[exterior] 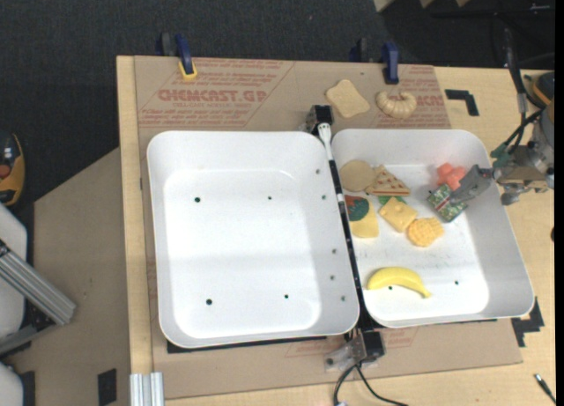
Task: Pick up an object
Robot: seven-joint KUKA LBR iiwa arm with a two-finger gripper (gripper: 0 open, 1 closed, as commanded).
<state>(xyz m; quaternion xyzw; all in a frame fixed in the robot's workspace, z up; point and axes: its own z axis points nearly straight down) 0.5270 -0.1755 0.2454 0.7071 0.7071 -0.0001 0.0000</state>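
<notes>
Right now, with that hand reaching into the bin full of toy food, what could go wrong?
The hand sits at the right bin's far right side, by a green packet and a red piece lying close together, so it might nudge one while going for the other. The cheese wedge, waffle and pizza slice are also crowded, so a grab there could catch two or slip. Low rims could let pushed items slide out.

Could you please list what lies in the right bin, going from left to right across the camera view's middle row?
Round tan piece → pizza slice → yellow cheese block → orange waffle-like piece → green packet.
</notes>
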